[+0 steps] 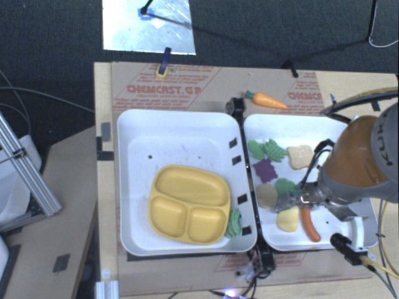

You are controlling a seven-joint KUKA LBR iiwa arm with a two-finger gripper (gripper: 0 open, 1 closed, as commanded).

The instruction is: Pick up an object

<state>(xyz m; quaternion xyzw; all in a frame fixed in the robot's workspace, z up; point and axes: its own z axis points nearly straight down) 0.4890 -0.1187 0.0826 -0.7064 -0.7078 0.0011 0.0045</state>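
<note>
The right bin [312, 124] holds several toy foods: a green leafy piece [266, 148], a purple piece [265, 169], a beige bread-like piece [300, 156], a green piece [285, 185], a tan round piece [267, 195], a yellow piece [288, 219] and an orange-red sausage [310, 224]. My gripper [294, 200] reaches in from the right and sits low over the middle of this bin, just above the yellow piece and beside the green and tan pieces. I see nothing clearly between its fingers.
The left bin [177, 129] holds a yellow divided tray [190, 203] with a green piece [234, 223] at its right edge. A toy carrot [267, 100] lies on the cardboard behind the bins. The arm's grey and orange body [361, 161] covers the right bin's right side.
</note>
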